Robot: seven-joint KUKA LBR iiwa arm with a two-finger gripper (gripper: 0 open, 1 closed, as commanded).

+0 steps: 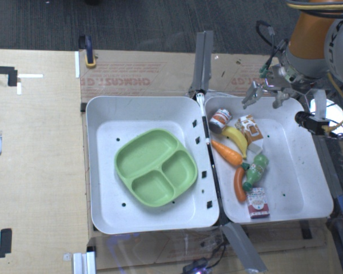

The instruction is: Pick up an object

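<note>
The right bin point(300, 170) holds a pile of toy food along its left side. There is a small can point(220, 119), a yellow banana point(235, 138), an orange-and-white carton point(250, 127), a carrot point(226, 152), a green bottle point(255, 169), an orange sausage-shaped piece point(239, 186) and a red-and-white box point(257, 203). My gripper point(264, 99) hangs over the bin's far edge, above and to the right of the can and carton. It is open, with nothing between its fingers.
The left bin point(103, 170) holds a green divided plate point(155, 167). A grey divider bar point(203, 61) rises between the bins at the back. Cables and the arm's orange band point(314, 33) fill the upper right corner.
</note>
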